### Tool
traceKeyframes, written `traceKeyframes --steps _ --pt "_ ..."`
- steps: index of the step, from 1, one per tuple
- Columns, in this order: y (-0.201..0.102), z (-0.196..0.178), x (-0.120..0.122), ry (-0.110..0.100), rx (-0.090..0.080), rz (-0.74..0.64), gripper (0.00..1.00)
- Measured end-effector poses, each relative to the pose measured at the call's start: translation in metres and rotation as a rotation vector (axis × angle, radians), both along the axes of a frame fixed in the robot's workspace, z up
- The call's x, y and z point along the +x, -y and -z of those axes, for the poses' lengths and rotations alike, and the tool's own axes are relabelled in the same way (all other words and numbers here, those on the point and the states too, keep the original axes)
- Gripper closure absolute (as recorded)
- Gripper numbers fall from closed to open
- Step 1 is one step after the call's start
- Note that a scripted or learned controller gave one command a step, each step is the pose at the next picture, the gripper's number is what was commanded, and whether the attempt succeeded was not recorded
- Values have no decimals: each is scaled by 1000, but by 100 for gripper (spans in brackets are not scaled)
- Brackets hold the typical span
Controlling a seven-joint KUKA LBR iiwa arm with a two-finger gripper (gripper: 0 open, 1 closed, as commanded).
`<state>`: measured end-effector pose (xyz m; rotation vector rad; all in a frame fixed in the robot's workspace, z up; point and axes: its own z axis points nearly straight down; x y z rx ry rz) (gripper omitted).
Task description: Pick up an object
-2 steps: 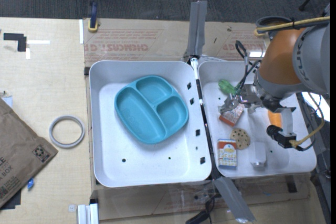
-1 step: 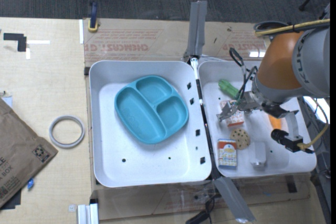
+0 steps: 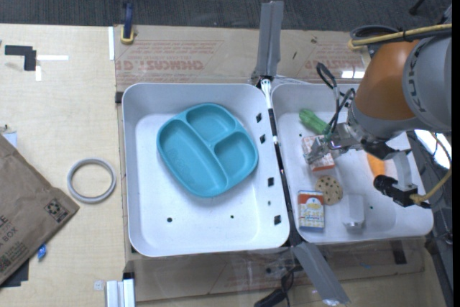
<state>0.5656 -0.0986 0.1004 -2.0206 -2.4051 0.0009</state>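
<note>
The right bin (image 3: 402, 226) holds several small items. A green piece (image 3: 310, 118) lies near its far left side. A round brown cookie (image 3: 330, 188) sits in the middle, with a small printed box (image 3: 310, 211) in front of it and a pale grey cup-like item (image 3: 354, 212) to the right. An orange item (image 3: 376, 165) shows partly behind the arm. My gripper (image 3: 321, 149) hangs low over the bin's left half, right at a small silvery-pink packet (image 3: 313, 152). Whether the packet is gripped is hidden by the wrist.
The left bin (image 3: 144, 226) carries a blue divided plate (image 3: 207, 149). A roll of tape (image 3: 91, 178) and a brown cardboard box (image 3: 25, 216) lie on the bench to the left. A grey divider (image 3: 270, 39) stands between the bins at the back.
</note>
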Motion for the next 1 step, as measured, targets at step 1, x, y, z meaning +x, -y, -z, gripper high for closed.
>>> traceKeyframes --steps 1 --pt "-50 -98 47 -1 -2 129 100"
